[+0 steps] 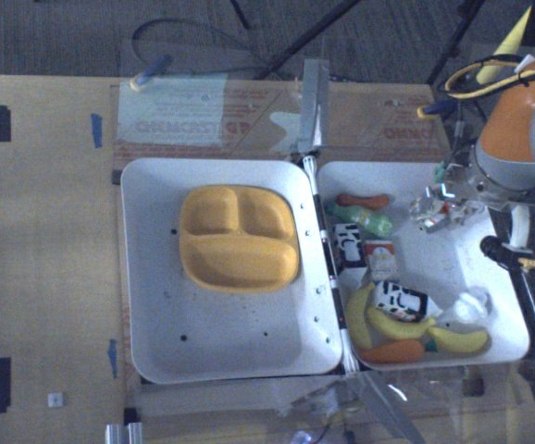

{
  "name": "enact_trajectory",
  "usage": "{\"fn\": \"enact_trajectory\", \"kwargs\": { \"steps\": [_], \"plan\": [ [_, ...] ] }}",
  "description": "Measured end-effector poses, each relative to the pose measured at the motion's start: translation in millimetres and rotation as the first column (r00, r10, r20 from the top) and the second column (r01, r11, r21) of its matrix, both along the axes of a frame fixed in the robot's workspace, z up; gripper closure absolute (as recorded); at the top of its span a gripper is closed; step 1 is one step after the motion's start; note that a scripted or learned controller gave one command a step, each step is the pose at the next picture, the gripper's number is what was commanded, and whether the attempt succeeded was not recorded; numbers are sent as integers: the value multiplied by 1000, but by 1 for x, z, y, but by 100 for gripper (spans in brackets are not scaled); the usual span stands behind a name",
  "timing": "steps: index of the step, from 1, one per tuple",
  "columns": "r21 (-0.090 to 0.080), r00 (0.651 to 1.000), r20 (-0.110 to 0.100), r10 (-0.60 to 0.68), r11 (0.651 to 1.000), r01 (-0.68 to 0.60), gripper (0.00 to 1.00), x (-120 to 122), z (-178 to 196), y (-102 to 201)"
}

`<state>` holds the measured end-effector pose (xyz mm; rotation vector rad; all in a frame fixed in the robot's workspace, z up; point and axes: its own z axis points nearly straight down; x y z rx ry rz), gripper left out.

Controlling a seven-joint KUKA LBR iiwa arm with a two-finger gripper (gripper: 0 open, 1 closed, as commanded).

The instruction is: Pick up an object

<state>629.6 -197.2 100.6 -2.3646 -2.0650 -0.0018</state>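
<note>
Two bins, one arm at the right bin's far edge

Two white bins sit side by side on the bench. Left bin (147, 276) carries a yellow divided plate (239, 237) near its centre. Right bin (503, 326) holds a red sausage-like toy (364, 200) and a green item (367, 218) by its far left corner, a small carton (379, 259) along its left edge, and bananas (406, 326) with a carrot (393, 351) at its near edge. Gripper (446, 204) hangs over the far right part; whether it is apart or together, I cannot tell.

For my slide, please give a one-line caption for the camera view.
KUKA gripper hovers over the toy-filled right bin; yellow divided plate lies in the left bin.
</note>
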Motion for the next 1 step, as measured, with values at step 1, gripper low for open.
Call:
{"fn": "enact_trajectory", "kwargs": {
  "steps": [1],
  "plan": [
    [-3, 999, 5, 31, 1000, -31, 100, 34, 90, 76]
  ]
}}
